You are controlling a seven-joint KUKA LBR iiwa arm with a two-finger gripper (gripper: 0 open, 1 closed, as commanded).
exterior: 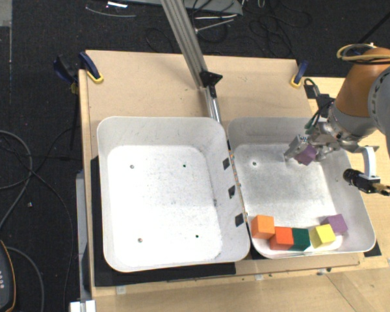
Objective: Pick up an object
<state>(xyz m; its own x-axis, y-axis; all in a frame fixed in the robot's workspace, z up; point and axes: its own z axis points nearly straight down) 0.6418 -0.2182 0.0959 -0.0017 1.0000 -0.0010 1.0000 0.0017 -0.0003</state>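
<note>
Two white bins [162, 125], two purple blocks [306, 155], two orange blocks [263, 225], one green block [301, 239], one yellow block [323, 234].

The grey arm [367, 103] reaches in from the right, its claw [303, 149] lowered, fingers clamped.

This was a robotics lab or test cell. A plywood bench [182, 83] sat in the middle of the frame on dark carpet, held by blue and yellow clamps [91, 69] at its upper corners. Two shallow white bins [110, 135] lay side by side on it. Loose black cables [19, 168] trailed at the left, an aluminium strut [182, 34] slanted down from the top, and an industrial arm [364, 96] reached in at the right.
</note>
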